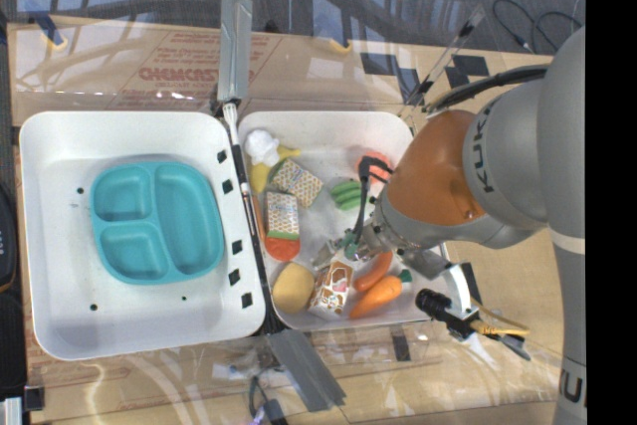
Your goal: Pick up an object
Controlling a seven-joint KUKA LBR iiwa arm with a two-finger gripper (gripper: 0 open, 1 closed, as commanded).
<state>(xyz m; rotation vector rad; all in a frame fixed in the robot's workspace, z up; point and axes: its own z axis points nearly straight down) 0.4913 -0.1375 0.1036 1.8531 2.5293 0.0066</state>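
The right bin [328,126] holds several toy foods. Among them are a green piece [345,194], a red-orange piece [374,163], two orange carrots [376,282], a printed snack packet [333,287], a pale yellow round item [292,286], a small carton [282,218] and a checked packet [298,181]. My gripper [356,240] reaches down from the right into the middle of this bin. It sits just above the carrots and the snack packet, below the green piece. The wrist hides its tips.
In the left bin [40,214] lies a teal divided plate [155,220]. A white and yellow toy [263,150] sits at the right bin's far left corner. The arm's orange band [436,176] covers the right bin's right side.
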